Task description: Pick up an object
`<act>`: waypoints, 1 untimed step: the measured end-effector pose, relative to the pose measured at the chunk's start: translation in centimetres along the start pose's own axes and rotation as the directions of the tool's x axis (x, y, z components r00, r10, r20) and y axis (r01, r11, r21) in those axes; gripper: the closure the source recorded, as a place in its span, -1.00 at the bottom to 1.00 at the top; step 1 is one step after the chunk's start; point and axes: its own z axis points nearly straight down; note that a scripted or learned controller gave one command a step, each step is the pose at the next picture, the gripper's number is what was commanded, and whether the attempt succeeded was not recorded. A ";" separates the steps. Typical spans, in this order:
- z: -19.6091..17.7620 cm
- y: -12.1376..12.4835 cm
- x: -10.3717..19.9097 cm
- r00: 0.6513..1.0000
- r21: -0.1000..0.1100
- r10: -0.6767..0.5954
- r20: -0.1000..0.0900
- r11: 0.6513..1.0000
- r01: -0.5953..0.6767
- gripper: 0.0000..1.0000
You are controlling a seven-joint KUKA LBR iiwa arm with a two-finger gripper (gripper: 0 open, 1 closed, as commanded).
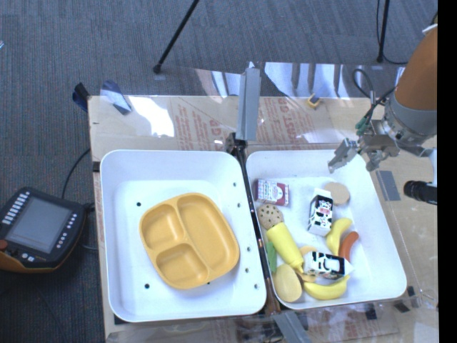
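1. The gripper (359, 156) hangs over the far right corner of the right bin (395, 259), above its back rim. Its two fingers are spread apart with nothing between them. The grey arm (418, 84) with its orange band comes in from the right edge.
2. Labels: a small dark red packet (272, 191) lies near the bin's far left; it bears a pale panel, but the print is too small to read. Two small white cartons with black cow patches carry no legible words: one carton (321, 213) lies mid-bin, the other carton (328, 264) lies on the fruit near the front.
3. The cardboard sheet (207, 123) behind the bins shows faint red printing, too washed out by glare to read.
4. Other items in the right bin: a tan round cookie-like disc (338, 193) just beside the upper carton, a banana (338, 234) with an orange sausage shape (348, 244) touching it, a second banana (327, 288) along the front, a yellow bottle-like piece (284, 243) topped by a speckled brown ball (269, 215), and a pale potato-like lump (288, 282).
5. Room: the far right part of the bin floor, below the gripper, is bare white, as is the right-hand strip along the wall. The objects crowd the left and front.
6. The left bin (118, 191) holds a yellow divided plate (188, 240), with bare floor all round it.
7. A handheld control pendant (36, 227) lies on the carpet at left.
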 end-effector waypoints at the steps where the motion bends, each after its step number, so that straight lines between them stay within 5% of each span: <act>1: 13.6 -3.4 -1.0 0.997 0.011 0.082 -0.002 0.997 -0.082 -1.00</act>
